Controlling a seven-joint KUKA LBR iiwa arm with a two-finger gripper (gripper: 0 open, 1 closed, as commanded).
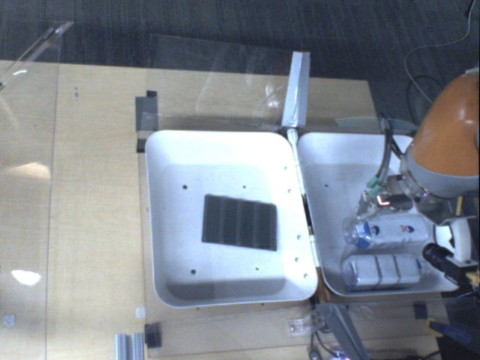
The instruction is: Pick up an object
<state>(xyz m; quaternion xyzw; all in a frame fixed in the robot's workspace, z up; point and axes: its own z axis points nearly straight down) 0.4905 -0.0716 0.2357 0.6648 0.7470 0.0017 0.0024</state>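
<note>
The gripper sits low over the right bin, just below the arm's orange band. Whether it is released, clenched or grasping cannot be told from this view; the wrist body covers most of it.

Directly beneath and touching the tool zone lies a clear plastic bottle with a blue cap end, lying on its side. Just beside it, toward the near wall of the bin, lies a grey ribbed pack, also on its side. Both are candidates for pickup and both rest on the bin floor.

The left bin holds a dark ribbed pad, flat, well apart from the arm.

Risks, judged from this position:
- The bottle is round and smooth; a closing grip off its axis could roll it aside or squeeze it out.
- The bottle and grey pack lie close together; a descent between them could push both and catch neither.
- Loose cables near the wrist may snag on the bin wall.
</note>
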